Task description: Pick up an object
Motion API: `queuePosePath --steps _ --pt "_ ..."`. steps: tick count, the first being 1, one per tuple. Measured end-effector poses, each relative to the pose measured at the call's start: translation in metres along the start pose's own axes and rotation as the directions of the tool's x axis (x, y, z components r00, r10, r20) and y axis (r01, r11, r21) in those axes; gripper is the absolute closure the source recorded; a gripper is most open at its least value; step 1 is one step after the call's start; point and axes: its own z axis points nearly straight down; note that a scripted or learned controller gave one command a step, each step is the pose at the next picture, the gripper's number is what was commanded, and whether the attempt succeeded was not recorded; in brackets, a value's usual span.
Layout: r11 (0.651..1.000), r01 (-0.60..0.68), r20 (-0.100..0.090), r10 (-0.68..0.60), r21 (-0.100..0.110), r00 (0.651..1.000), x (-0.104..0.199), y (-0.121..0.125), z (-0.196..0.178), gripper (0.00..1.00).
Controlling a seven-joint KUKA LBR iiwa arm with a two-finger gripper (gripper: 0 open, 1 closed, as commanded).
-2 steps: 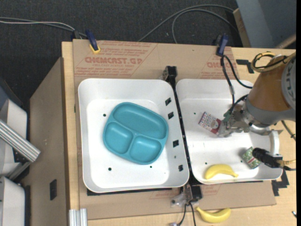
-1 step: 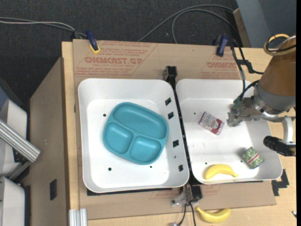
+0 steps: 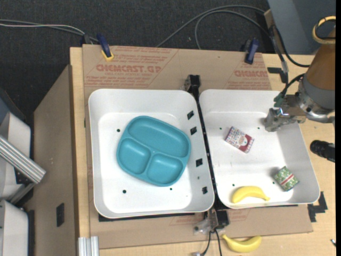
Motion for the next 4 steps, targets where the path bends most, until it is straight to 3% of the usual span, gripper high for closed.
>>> queuePosePath --steps 1,2,4 --pt "1.0 -0.001 -0.001 0.001 0.004 1.0 0.0 0.001 -0.033 1.0" --pt "1.0 0.005 -0.003 -0.005 0.006 1.0 0.056 0.009 -0.037 1.0" --pt "1.0 0.003 -0.004 -0.003 0.012 1.0 0.153 0.012 -0.011 1.0"
